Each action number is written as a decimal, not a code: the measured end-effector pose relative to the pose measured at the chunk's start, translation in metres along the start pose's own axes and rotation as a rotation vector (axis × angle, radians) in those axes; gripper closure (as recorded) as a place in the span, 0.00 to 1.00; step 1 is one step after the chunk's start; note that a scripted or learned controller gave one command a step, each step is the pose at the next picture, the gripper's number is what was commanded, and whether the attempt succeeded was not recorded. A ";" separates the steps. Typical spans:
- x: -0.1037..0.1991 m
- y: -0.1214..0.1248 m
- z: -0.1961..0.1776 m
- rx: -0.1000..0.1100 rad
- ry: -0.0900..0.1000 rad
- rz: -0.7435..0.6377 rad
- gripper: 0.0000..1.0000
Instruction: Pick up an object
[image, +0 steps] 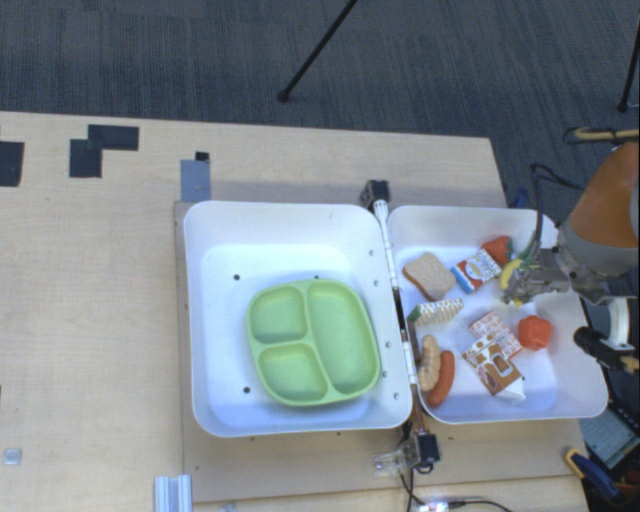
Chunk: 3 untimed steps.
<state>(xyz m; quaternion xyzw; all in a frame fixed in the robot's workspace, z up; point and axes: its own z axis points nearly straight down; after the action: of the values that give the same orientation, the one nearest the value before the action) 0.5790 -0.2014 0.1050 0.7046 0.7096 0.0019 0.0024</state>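
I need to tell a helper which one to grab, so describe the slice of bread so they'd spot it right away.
Look in the right-hand white bin, the one full of toy food. Near its upper left corner lies the slice of bread, flat and tan with a darker crust. Nothing else there is plain brown and square-shaped.

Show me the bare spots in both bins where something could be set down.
Left white bin: bare floor rings the green three-compartment plate, widest along its left and top. Right white bin: crowded with the bread slice, sausage, patterned carton and red ball; only the bottom-right corner is free.
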 end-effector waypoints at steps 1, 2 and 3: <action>0.000 0.000 0.000 0.000 0.000 0.000 0.00; 0.001 0.001 -0.011 -0.004 -0.001 -0.003 1.00; 0.001 0.001 -0.011 -0.003 0.000 -0.002 0.00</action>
<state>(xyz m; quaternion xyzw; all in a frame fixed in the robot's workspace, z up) 0.5804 -0.2008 0.1159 0.7037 0.7105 0.0030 0.0037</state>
